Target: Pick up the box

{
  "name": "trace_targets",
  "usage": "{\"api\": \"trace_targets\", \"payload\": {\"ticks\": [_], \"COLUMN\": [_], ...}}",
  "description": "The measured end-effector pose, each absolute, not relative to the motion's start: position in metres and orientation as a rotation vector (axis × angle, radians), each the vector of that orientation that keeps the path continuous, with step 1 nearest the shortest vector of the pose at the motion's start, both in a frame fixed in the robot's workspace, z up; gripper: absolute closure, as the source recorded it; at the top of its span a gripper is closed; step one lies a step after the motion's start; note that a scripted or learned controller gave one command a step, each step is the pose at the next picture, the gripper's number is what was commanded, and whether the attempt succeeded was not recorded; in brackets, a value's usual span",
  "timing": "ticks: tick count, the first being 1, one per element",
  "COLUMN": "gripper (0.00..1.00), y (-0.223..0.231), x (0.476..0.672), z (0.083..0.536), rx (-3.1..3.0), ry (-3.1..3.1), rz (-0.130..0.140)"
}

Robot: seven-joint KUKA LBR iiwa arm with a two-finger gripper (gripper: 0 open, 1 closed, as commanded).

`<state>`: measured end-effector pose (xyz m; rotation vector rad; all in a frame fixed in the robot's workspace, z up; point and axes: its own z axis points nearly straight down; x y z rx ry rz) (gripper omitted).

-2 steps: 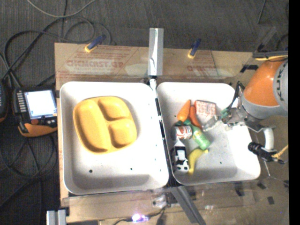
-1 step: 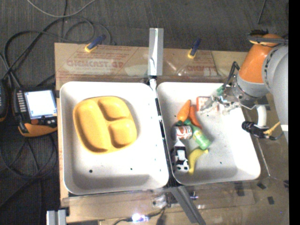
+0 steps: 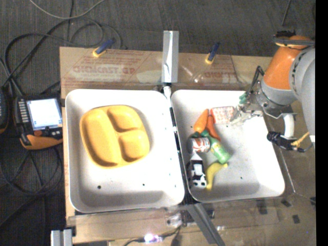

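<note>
Far left of frame: a handheld control screen (image 3: 43, 113) lies on the floor beside the bench, off the work area.

Left bin (image 3: 77, 188): a yellow divided plate (image 3: 116, 135) sits a little up-left of centre, flat, compartments facing up. Nothing else lies with it.

Right bin (image 3: 256, 183): the small items cluster along its left half. Carrot (image 3: 201, 120) slanted at top; below it a red-and-white can (image 3: 201, 144); a green bottle (image 3: 219, 151) just right of the can; a banana (image 3: 212, 173) low down; a black-and-white toy (image 3: 197, 172) against the banana's left side.

The box (image 3: 222, 115), pale with a reddish top edge, lies in the upper middle of the right bin, just right of the carrot and apart from the pile, so probably the easiest piece to reach.

Upper right: the gripper (image 3: 246, 110) is low at the box's right end, close enough to be touching. Whether it is spread or pinching, cannot tell. Judged stage: at the grasp; box not lifted.
</note>
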<state>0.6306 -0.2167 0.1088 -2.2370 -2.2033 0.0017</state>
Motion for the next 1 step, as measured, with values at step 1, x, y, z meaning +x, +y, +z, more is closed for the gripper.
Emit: {"api": "trace_targets", "payload": {"ticks": [1], "gripper": [0.0], "y": [-0.2147], "x": [0.6312], "z": [0.1088], "rx": [-2.235], "ry": [-2.205], "rz": [-0.001]}}
